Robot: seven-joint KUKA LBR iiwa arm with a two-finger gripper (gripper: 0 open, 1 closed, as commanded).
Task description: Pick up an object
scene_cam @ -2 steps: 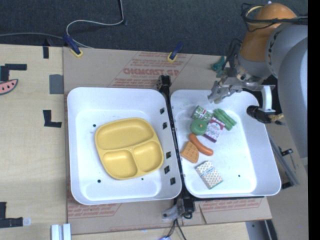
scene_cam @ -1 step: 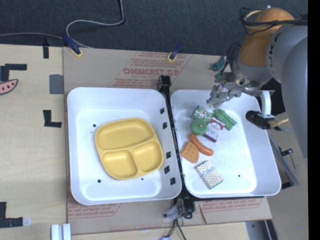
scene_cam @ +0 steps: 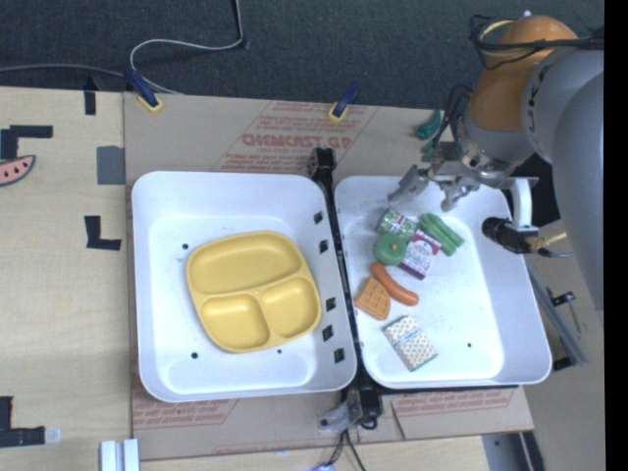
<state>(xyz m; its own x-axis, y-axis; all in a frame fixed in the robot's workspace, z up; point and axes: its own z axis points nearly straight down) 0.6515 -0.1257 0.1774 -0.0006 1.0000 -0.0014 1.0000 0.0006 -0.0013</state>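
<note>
Orange carrot (scene_cam: 394, 285) lies flat — long axis slanting toward lower right.

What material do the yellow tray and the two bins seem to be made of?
Yellow tray: probably moulded plastic, matte to slightly glossy, judging by its rounded compartments and even colour. Left bin and right bin: probably thin white plastic, smooth, with soft rounded rims. The look alone cannot confirm it.

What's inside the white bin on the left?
Inside the left bin lies one yellow tray with three sections, nothing in them. The bin floor under the tray is covered, so that part can't be seen.
</note>
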